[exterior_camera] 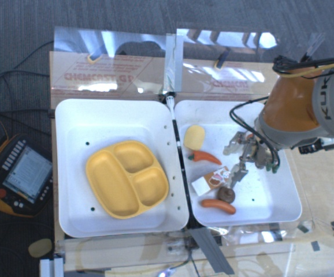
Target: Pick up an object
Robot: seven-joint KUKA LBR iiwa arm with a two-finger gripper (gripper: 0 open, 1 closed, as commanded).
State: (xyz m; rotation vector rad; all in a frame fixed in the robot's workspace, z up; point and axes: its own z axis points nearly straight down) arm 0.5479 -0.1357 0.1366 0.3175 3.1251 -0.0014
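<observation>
Right bin: gripper, fingers apart, nothing between them, above brown toy near front edge, beside sausage and carton. Advice: descend straight, straddle brown toy, avoid neighbours.

- The bench is a light brown surface with red print showing at its far side, standing on grey carpet.
- Two shallow white bins sit directly on it, side by side and touching along their inner edges.
- The left bin takes the left half of the bench.
- The right bin takes the right half.
- Clear shiny plastic panels stand along the far edge of the bench, behind both bins, catching bright reflections.
- Grey tape and small tape scraps lie at the near edge, in front of the bins.
</observation>
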